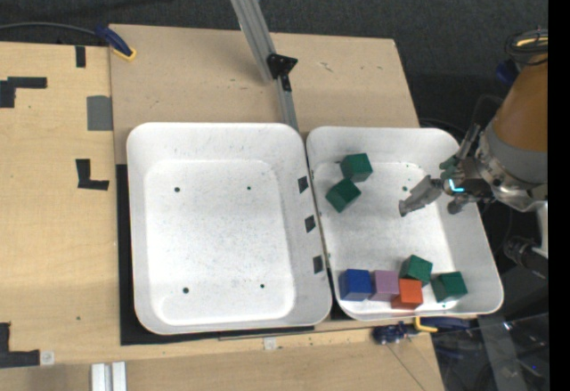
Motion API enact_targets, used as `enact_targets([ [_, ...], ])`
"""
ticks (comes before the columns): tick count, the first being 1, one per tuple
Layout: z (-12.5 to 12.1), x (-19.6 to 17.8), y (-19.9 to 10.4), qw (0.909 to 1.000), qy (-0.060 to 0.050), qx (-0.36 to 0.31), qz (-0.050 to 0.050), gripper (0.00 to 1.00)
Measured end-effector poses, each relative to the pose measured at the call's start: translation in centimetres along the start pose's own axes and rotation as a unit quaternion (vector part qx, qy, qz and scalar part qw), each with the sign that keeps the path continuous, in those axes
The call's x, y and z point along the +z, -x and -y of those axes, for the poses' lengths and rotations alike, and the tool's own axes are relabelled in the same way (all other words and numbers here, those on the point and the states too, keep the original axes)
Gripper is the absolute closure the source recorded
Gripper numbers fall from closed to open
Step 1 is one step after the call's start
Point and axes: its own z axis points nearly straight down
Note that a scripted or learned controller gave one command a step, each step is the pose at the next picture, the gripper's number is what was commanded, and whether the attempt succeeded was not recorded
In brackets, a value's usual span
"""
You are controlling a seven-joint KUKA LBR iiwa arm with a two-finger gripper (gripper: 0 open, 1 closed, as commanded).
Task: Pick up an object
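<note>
The right bin holds several small blocks. Two green cubes lie near its upper left. Along its near edge sit a blue cube, a purple cube, an orange cube and two more green cubes. My gripper hangs over the right side of this bin, to the right of the upper green cubes and above the near row. It is open, and nothing sits between its fingers.
The left bin lies beside the right one, the two rims touching. A grey metal bar slants down from the top to the bins' far junction. Tan bench surrounds both bins.
</note>
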Motion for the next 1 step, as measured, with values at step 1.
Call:
enact_targets([
  [1, -0.02, -0.04, 0.02, 1.0000, 0.000, 0.000, 0.000, 0.00],
])
